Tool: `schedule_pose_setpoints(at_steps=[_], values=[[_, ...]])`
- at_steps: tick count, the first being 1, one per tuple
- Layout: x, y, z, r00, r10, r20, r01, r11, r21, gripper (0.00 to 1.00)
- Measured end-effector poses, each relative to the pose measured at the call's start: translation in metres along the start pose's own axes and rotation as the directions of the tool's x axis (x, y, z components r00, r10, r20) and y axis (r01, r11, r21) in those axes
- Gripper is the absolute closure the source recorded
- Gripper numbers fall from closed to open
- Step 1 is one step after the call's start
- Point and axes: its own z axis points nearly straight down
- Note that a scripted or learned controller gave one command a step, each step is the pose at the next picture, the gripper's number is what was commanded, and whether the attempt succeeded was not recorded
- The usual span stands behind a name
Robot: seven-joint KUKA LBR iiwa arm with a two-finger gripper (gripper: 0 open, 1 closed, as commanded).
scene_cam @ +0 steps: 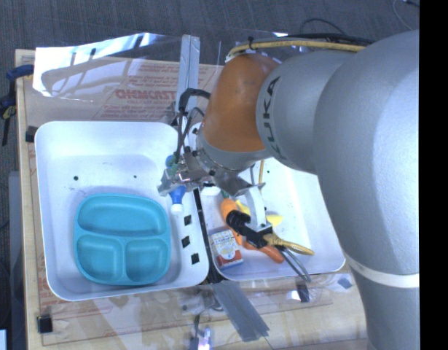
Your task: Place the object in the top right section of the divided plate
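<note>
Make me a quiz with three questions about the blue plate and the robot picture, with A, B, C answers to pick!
1. Where is the divided plate?
A. In the left bin
B. In the right bin
C. On the floor

2. What colour is the plate?
A. Red
B. Light blue
C. Yellow

3. What is lying on the plate?
A. A carrot
B. A small box
C. Nothing

Answers:
1. A: the plate lies in the left bin, near its front.
2. B: it is light blue all over.
3. C: all three sections are bare; the orange items and the small box lie in the right bin, below the arm.
</note>
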Motion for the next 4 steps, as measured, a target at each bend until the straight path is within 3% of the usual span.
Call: schedule_pose_setpoints(at_steps=[1,2,3,4], values=[[0.074,-0.017,0.000,0.995,-0.100,0.000,0.100,0.995,0.000,1.00],[0.080,-0.043,-0.071,0.999,0.032,0.001,-0.032,0.999,-0.004,1.00],[0.137,-0.035,-0.114,0.948,0.318,0.000,-0.318,0.948,-0.005,1.00],[0.129,-0.042,-0.144,0.993,0.119,0.000,-0.119,0.993,-0.008,1.00]])
